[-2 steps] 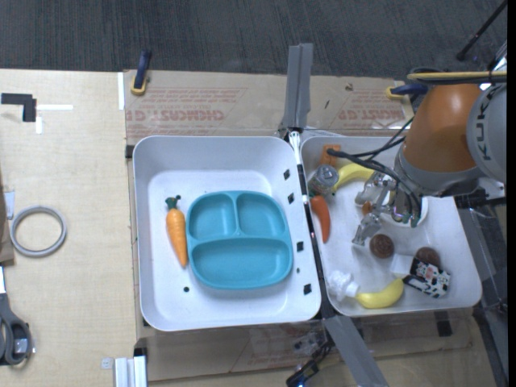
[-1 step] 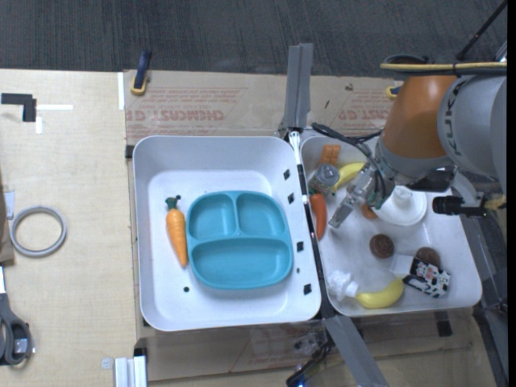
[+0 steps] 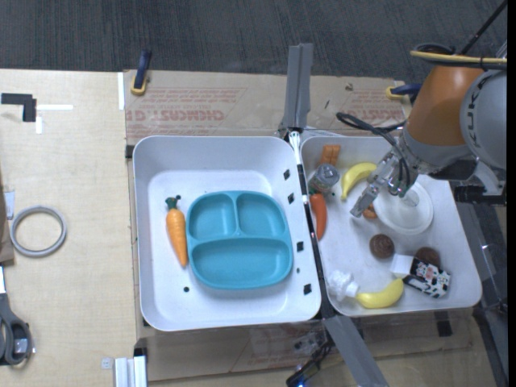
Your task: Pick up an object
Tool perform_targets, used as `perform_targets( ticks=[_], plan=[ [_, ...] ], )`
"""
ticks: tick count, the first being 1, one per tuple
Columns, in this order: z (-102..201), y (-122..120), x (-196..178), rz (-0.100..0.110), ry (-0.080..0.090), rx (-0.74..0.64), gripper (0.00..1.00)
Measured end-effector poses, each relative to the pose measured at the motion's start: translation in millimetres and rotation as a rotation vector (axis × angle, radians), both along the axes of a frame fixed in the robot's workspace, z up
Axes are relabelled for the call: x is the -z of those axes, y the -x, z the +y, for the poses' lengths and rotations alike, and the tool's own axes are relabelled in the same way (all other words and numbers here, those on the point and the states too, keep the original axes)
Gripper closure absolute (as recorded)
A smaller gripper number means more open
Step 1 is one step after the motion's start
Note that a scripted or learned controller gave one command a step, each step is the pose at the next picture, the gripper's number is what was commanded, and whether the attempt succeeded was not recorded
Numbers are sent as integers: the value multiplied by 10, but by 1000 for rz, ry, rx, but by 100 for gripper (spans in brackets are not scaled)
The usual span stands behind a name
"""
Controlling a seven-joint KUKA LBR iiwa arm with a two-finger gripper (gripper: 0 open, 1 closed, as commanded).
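Banana (image 3: 380, 295), near front wall of right bin (image 3: 459, 216), beside brown ball (image 3: 381, 245): likely light, firm, smooth plastic, best pinched across its curved middle. Farther back, gripper (image 3: 364, 203) hangs by a second banana (image 3: 355, 177); jaw state cannot be told.

One fixed camera looks down aslant on both bins (image 3: 145, 240).

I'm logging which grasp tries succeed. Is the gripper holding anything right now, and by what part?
Nothing shows between its fingers. The gripper hangs over the right bin, near a banana and a white bowl.
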State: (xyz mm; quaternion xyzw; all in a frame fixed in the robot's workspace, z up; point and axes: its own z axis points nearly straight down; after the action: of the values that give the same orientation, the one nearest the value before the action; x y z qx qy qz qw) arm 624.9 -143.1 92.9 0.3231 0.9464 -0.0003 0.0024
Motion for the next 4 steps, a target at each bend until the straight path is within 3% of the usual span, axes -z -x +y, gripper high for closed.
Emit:
perform_targets(
  ticks=[1,2,3,4],
  plan=[
    [5,-15,-104,-4,3,-3,100],
    [403,-223,-1437,-1,1,-119,100],
    [685,-218,-1778,0,0,-113,100],
    [737,405,-2049,3,-1,-49,100]
  ],
)
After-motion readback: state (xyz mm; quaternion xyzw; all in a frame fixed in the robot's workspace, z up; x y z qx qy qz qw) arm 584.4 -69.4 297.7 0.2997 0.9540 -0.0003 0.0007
